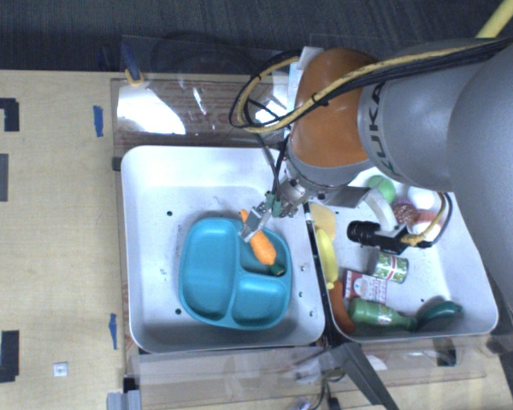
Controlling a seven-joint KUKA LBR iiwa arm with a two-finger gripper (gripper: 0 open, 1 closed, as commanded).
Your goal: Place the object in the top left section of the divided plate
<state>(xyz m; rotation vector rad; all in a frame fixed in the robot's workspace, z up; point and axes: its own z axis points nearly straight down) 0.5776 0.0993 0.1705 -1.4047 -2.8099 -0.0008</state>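
Right now my gripper point(255, 222) hangs over the left bin point(154, 195), at the upper right corner of the blue divided plate point(207, 280). An orange carrot point(262, 247) with a green end lies in the plate's upper right section, touching my fingertips; I cannot tell whether my fingers close on it or stand open. The right bin point(474, 272) holds a green bottle point(380, 315), a can point(392, 268), a yellow banana point(326, 250) and other small items, well apart from the plate
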